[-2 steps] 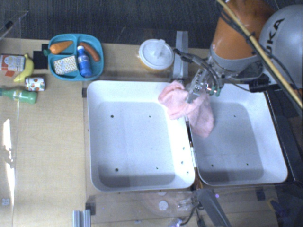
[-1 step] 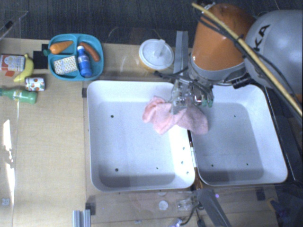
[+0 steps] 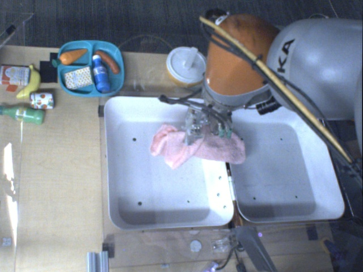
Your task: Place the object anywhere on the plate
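End effector [image 3: 195, 130] down on pink cloth [image 3: 195, 146] in left bin [image 3: 122, 169]; can't tell if gripping.

I see the pink cloth [image 3: 195, 146] lying crumpled and spread flat in the left bin [image 3: 136, 208], near its back right corner, one end draped over the rim toward the right bin [image 3: 295, 203].

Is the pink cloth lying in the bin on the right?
No, most of the pink cloth lies in the left bin, and only its end drapes over the edge between the bins.
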{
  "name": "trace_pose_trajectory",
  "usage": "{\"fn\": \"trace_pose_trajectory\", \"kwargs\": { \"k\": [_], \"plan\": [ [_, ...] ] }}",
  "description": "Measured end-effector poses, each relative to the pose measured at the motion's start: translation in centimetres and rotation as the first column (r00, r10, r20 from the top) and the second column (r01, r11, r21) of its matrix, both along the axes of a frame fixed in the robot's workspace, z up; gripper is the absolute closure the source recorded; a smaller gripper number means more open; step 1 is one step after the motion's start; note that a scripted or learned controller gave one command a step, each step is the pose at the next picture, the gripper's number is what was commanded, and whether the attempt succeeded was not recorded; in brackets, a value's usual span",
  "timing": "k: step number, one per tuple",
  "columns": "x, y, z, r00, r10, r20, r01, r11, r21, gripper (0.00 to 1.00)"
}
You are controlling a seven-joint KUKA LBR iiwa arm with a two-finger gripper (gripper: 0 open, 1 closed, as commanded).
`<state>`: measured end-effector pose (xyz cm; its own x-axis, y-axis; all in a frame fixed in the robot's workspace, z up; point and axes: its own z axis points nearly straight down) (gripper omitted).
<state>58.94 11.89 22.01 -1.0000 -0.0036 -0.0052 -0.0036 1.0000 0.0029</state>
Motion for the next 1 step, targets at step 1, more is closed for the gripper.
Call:
{"fn": "trace_pose_trajectory", "kwargs": {
  "k": [1],
  "plan": [
    [-1.39,5.05,0.30,1.000,-0.001,-0.001,0.001,1.000,0.000,1.00]
  ]
}}
